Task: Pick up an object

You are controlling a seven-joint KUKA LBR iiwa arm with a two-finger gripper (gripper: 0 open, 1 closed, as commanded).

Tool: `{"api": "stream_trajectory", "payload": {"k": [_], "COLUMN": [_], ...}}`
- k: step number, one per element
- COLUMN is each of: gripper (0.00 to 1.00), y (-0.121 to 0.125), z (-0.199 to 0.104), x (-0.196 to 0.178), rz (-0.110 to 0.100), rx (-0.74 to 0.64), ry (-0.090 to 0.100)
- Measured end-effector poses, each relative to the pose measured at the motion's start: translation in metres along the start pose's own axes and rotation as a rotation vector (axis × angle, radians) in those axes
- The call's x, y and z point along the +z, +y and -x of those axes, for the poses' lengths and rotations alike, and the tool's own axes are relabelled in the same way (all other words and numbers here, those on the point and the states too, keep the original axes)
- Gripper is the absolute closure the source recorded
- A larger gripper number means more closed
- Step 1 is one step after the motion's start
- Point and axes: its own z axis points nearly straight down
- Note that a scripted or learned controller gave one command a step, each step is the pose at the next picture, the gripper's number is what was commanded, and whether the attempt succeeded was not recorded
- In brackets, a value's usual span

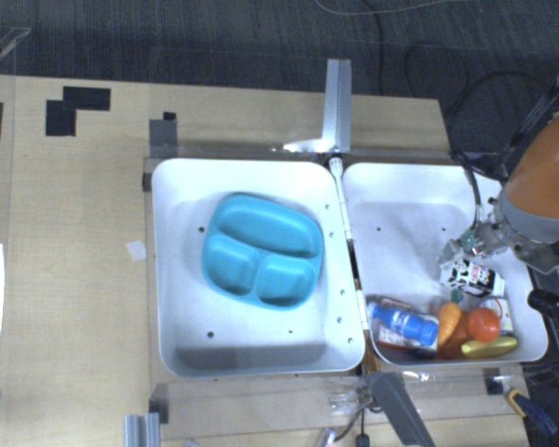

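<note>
- The arm (545, 180) reaches in from the right, its orange band above the right bin (401, 222).
- The hand (472, 250) hangs low over the right bin's right part; whether it is clenched or released I cannot tell.
- Just beneath it lies a small white object with dark markings (472, 276), too small to make out.
- Along the right bin's front edge sit a blue bottle (403, 326), a carrot (448, 322), a tomato (484, 324) and a banana (490, 346), close together, the carrot between bottle and tomato.
- The left bin (172, 277) holds a blue divided tray (261, 250), lying flat near its middle.
- Both bins stand side by side on the counter (65, 277), touching along a shared edge.
</note>
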Motion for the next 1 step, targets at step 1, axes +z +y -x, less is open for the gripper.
{"api": "stream_trajectory", "payload": {"k": [1], "gripper": [1.00], "y": [-0.0020], "z": [-0.0464], "x": [-0.0823], "rz": [-0.016], "rx": [-0.059], "ry": [0.007]}}
